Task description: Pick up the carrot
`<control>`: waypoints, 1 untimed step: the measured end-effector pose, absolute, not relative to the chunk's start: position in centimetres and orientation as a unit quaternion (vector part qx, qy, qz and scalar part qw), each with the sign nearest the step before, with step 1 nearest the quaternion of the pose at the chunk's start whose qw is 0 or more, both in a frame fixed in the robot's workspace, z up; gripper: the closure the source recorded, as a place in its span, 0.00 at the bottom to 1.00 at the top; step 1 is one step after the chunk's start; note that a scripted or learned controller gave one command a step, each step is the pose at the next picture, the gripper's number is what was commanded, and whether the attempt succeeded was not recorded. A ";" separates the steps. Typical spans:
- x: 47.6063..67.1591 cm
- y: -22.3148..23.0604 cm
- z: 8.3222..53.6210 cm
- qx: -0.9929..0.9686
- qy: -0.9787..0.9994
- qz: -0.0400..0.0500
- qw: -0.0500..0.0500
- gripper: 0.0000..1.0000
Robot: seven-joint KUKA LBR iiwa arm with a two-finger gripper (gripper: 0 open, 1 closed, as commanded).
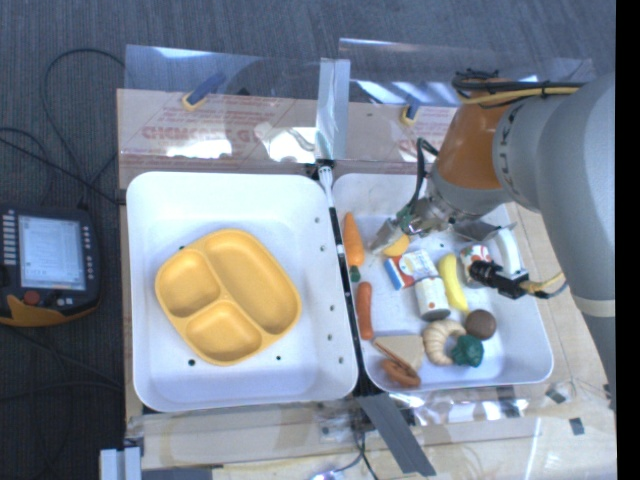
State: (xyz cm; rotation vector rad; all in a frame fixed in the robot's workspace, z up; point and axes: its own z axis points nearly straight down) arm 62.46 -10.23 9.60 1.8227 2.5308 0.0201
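The carrot (352, 238) is orange with a green stem end and lies lengthwise along the left wall of the right bin (530, 358), pointing toward the back. My gripper (398, 229) hangs low over the back of that bin, just right of the carrot and above a yellow wedge (397, 246). Nothing shows as held. The grey arm with its orange band (470, 153) reaches in from the right and covers the bin's back right corner.
A red-orange sausage-like piece (365, 308) lies just in front of the carrot. The right bin also holds a carton (414, 266), can (432, 296), banana (453, 280), croissant (440, 338), broccoli (466, 350) and bread (398, 348). A yellow divided plate (228, 293) sits in the left bin (150, 368).
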 end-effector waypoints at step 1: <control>64.7 -11.0 22.6 0.574 0.819 0.001 0.005 1.00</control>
